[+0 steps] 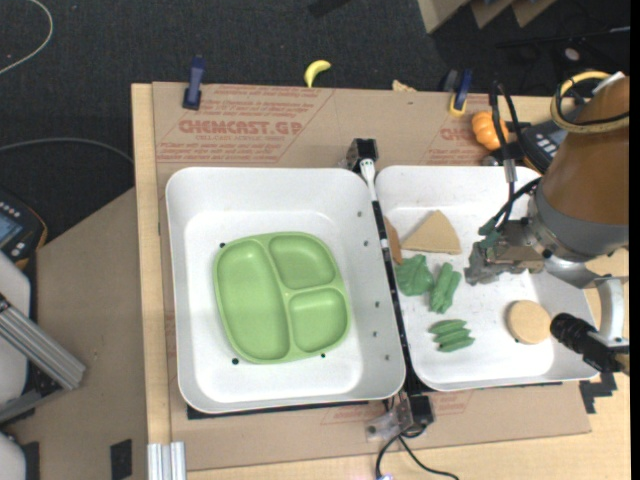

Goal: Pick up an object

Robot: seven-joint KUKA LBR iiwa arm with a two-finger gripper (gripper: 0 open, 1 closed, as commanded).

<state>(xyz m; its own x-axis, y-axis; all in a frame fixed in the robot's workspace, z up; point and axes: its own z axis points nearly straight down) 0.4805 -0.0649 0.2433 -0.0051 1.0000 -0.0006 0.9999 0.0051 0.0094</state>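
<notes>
Camera view: bean pod [452, 335], long axis left-right.

Grey arm with orange band

A broad orange band [592, 163] is seen above a grey wrist [572, 230]; black cables [508, 183] are run down to the dark claw [490, 264].

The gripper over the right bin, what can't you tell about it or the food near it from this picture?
- Gripper: too small and dark in the camera view to judge its fingers.
- Right bin: its right side is covered by the arm.
- Tan round piece: what it is stays unclear.
</notes>
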